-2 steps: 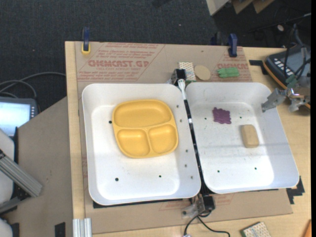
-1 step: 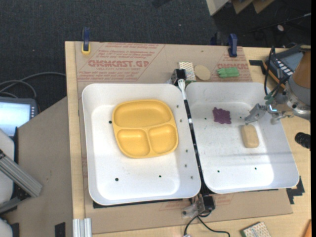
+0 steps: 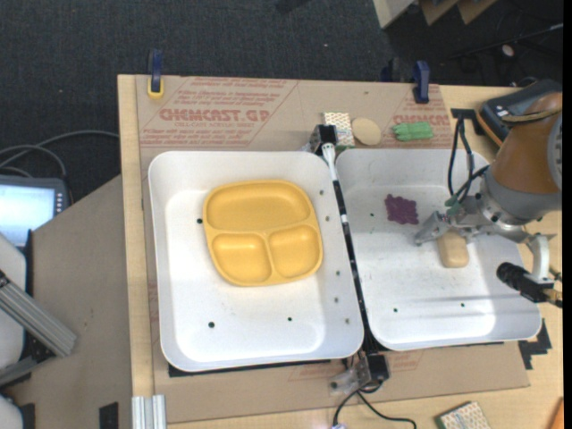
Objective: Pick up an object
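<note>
Two white bins side by side. Left bin (image 3: pixel 179 311) holds one yellow divided plate (image 3: pixel 262 231), three compartments, sitting toward the bin's far half. Right bin (image 3: pixel 420 315) holds two things: one purple object (image 3: pixel 401 208) near its far middle, one tan block (image 3: pixel 454 250) toward its right edge. My gripper (image 3: pixel 453 227) is down in the right bin, right over the tan block and just beside the purple piece. Fingers look spread narrow around the block's far end, but I cannot tell if they actually touch it; view is blurry there. On the bench past the bins' far edge: one beige round item (image 3: pixel 366 131), one green item (image 3: pixel 412 131).
</note>
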